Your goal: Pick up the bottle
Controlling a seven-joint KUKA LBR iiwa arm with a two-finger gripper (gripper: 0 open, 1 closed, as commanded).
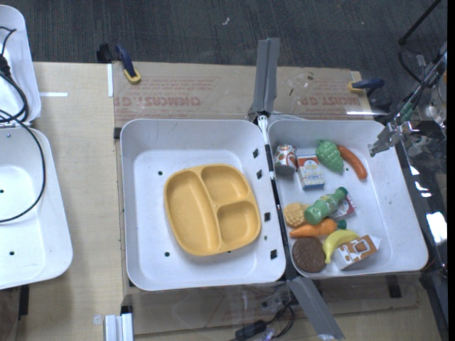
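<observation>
Nearest the camera, a brown cookie (308, 254) fills the right bin's (398, 212) front corner. Behind it, the green bottle (325, 206) lies tilted among toys; approach from above, fingers straddling its narrow body.

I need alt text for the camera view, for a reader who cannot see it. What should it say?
A green bottle lies among toy food, including a carrot and a banana, in the right white bin. The gripper hangs over that bin's far right edge, apart from the bottle. The left bin holds a yellow divided plate.
</observation>
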